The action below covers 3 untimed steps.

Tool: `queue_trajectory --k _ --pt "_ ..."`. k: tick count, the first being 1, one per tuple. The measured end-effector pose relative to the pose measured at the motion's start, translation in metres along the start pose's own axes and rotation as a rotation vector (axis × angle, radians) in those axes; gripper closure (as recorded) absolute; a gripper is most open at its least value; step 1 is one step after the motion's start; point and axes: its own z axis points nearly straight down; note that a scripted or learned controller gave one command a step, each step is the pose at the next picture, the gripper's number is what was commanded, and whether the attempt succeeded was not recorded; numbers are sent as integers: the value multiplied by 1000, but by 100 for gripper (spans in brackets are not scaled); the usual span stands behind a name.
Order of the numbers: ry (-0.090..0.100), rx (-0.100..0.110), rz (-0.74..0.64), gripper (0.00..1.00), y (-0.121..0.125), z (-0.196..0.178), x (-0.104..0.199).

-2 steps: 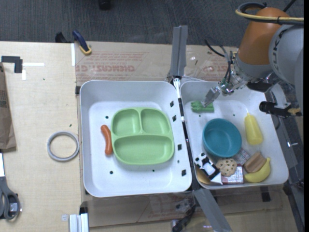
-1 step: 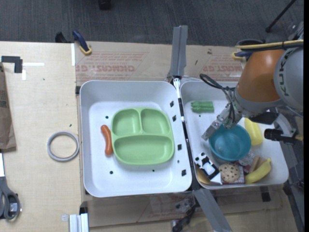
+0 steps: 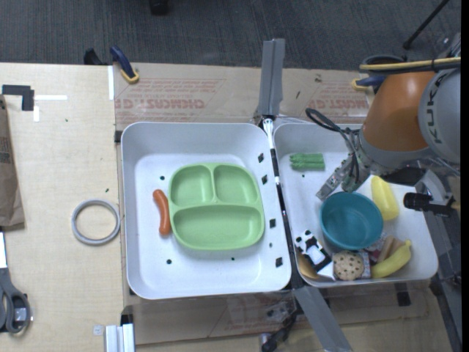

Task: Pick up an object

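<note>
The right bin [image 3: 293, 196] holds a blue bowl [image 3: 352, 220], a green ridged block [image 3: 306, 161], a yellow lemon-shaped piece [image 3: 385, 196], a banana [image 3: 392, 259], a speckled cookie [image 3: 346, 265] and a small black-and-white toy [image 3: 314, 249]. My gripper [image 3: 333, 184] hangs low inside this bin, just at the bowl's upper left rim and below the green block. The grey arm with its orange band [image 3: 396, 112] covers the bin's far right corner. In the left bin [image 3: 135, 196] lie a green divided plate [image 3: 216, 206] and an orange sausage-like piece [image 3: 162, 211] beside it.
A metal divider post [image 3: 271, 79] stands between the bins at the back. On the bench to the left lie a grey tape ring [image 3: 96, 221], scissors [image 3: 11, 310] and a brown bag [image 3: 9, 167]. A blue clamp [image 3: 124, 63] sits at the cardboard's far corner.
</note>
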Motion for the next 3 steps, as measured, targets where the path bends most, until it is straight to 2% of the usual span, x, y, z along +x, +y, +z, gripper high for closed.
queue_trajectory --k 1,2,3 --pt "1 6 359 100 51 -141 9" --pt "2 6 298 100 -27 -166 16" --pt "6 8 284 100 -85 -69 21"
